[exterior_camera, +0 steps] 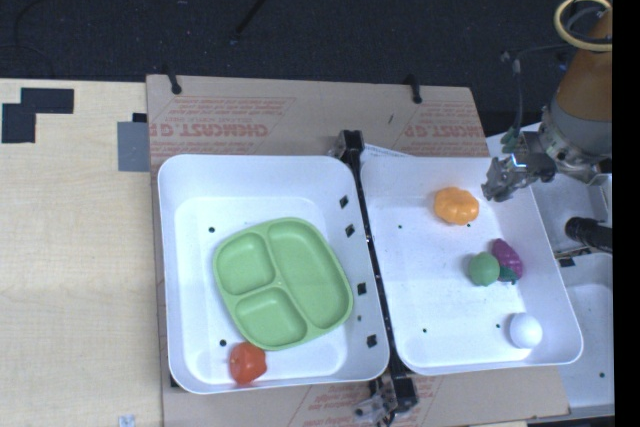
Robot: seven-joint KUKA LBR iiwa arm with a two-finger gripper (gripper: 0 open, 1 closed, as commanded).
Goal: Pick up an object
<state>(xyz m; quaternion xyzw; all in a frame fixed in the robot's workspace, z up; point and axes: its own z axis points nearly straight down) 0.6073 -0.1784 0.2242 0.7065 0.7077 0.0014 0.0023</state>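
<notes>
My gripper (503, 179) hangs over the right bin's (420, 355) upper right rim, and I cannot tell its state. Near it lies the orange object (456, 206); a green ball (484, 269) lies farther down.

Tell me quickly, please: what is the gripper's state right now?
Gripper: cannot be told; it is above the right bin's far right edge, near the orange object.

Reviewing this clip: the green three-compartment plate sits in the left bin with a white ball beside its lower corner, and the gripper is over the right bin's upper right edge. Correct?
Not quite. In the camera view, the thing beside the green three-compartment plate in the left white bin is a red-orange lumpy object, not a white ball. The rest stands: the gripper is over the right white bin's upper right edge.
</notes>
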